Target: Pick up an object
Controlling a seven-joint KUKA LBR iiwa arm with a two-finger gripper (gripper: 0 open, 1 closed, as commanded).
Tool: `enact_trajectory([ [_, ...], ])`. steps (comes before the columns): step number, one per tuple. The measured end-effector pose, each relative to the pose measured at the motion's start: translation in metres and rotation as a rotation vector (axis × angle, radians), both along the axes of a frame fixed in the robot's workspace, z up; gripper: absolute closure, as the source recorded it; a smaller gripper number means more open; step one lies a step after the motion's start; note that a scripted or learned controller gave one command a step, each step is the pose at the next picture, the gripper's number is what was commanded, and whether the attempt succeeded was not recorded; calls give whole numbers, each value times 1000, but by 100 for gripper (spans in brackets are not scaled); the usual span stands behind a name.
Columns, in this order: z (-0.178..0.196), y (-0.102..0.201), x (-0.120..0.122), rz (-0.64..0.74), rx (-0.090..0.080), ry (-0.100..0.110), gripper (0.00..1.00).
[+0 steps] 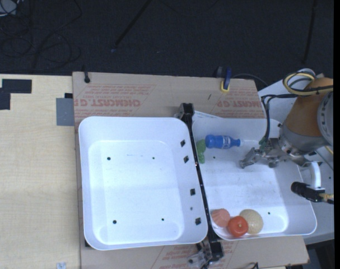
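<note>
We see two white bins side by side on a sheet of brown cardboard [158, 97]. The left bin [97, 150] and the right bin [296, 220] touch along a black strip in the middle.

In the right bin we see a blue bottle [221, 142] with a see-through neck. It lies on its side near the far edge, pointing to the right. Just beside it, by the middle strip, sits a small green thing [200, 151].

At the near corner of the right bin we see three round things close together: a pink one [219, 216], a red ball [237, 226] and a pale yellow ball [252, 219].

The gripper [249, 162] hangs low in the right bin, just right of the bottle's tip and below it. We cannot tell if its fingers are spread or pressed together. We see nothing between them.
</note>
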State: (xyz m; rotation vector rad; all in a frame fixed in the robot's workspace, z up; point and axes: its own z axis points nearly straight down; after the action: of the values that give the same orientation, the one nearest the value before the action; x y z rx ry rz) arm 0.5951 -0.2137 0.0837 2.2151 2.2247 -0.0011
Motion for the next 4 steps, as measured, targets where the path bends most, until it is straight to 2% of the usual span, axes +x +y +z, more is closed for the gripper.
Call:
enact_trajectory([
  [1, 191, 38, 53, 2, -2, -16, 0],
  [2, 166, 23, -41, -9, 3, 8, 0],
  [3, 176, 22, -37, -5, 2, 3, 100],
  [4, 186, 89, -84, 0, 6, 6, 100],
])
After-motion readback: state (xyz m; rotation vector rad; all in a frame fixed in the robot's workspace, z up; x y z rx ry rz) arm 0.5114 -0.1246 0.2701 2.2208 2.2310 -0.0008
